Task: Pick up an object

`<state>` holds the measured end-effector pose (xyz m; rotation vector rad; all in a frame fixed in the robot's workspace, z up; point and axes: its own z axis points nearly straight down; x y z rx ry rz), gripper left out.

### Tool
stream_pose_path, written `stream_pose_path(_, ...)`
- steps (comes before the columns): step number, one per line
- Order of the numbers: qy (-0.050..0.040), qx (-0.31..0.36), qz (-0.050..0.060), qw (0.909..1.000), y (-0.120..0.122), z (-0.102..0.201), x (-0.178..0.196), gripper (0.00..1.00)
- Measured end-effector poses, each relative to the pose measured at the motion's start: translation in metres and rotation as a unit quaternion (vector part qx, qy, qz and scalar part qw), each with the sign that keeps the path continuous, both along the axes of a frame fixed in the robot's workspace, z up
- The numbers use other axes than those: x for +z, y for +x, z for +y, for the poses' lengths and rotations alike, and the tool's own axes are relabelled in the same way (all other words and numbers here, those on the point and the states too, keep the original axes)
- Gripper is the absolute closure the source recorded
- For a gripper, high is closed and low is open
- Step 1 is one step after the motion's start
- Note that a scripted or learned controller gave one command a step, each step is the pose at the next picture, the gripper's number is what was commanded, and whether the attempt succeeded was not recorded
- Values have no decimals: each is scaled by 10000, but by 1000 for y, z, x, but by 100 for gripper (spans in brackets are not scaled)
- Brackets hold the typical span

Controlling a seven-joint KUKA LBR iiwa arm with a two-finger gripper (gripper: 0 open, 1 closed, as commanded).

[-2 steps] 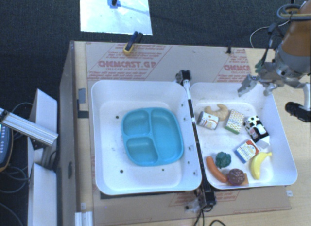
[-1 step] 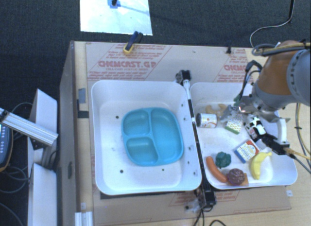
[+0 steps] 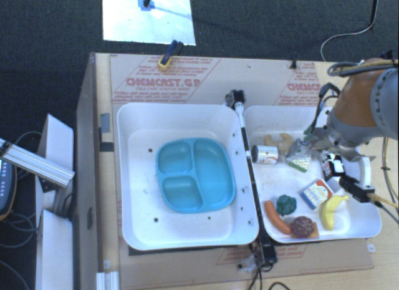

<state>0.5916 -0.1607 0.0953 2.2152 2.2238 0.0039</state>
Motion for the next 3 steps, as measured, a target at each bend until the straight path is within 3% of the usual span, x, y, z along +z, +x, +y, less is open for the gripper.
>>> stream_pose_path(1,8,12,144,9999,72,24,-12,0)
stream_pose_path(2,-2,-10,11,10000,26,20,-11,0)
stream_pose_path(3,-8,-12,-4,10000,61,-16,13,0)
